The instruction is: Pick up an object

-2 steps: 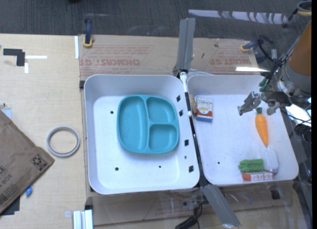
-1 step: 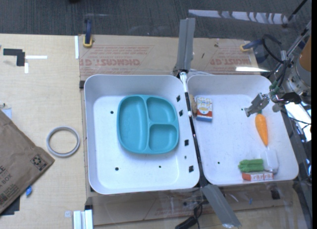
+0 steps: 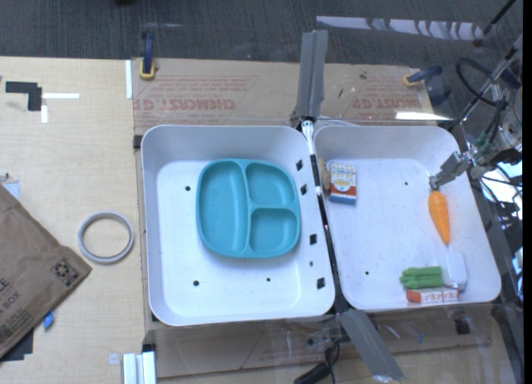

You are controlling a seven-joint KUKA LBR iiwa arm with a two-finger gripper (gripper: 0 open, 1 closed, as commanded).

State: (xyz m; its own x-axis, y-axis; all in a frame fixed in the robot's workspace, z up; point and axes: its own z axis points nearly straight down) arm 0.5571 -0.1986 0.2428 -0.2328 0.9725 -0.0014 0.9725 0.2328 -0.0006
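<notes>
In the right bin (image 3: 391,283), an orange carrot (image 3: 440,216) lies lengthwise near the right wall. My gripper (image 3: 442,176) comes in from the right edge and hangs just above the carrot's far end, close to it. A small white and orange box (image 3: 342,181) lies at the bin's far left. A green piece (image 3: 421,276), a white block (image 3: 455,268) and a red and white packet (image 3: 432,295) sit together at the near right corner.
The left bin (image 3: 166,274) holds a teal divided plate (image 3: 248,208). A grey tape ring (image 3: 106,236) and a brown cardboard box (image 3: 25,283) lie on the bench to the left. Cables hang at the far right.
</notes>
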